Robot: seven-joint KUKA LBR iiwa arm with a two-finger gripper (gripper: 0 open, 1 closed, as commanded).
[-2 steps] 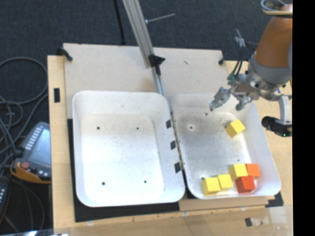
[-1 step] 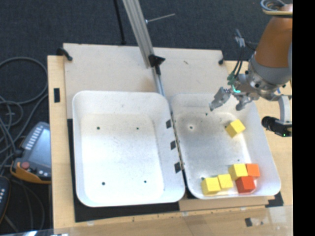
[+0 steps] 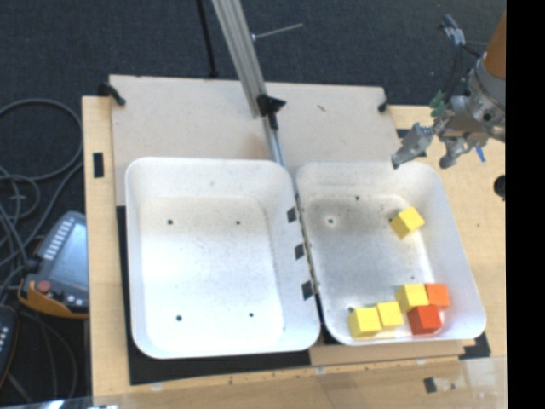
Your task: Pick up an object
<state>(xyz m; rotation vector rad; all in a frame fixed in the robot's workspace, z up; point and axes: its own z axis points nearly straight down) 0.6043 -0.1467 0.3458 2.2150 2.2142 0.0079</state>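
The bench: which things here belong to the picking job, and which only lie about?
For the job:
gripper, open
lone yellow block
yellow blocks
orange blocks
right bin

Lying about:
left bin
metal rail
pendant
cables

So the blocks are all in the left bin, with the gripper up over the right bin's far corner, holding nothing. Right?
Not quite: the blocks lie in the right bin, not the left bin. The camera view shows one yellow block alone and the rest clustered at the near edge. The gripper is over the right bin's far corner, nothing between its fingers.
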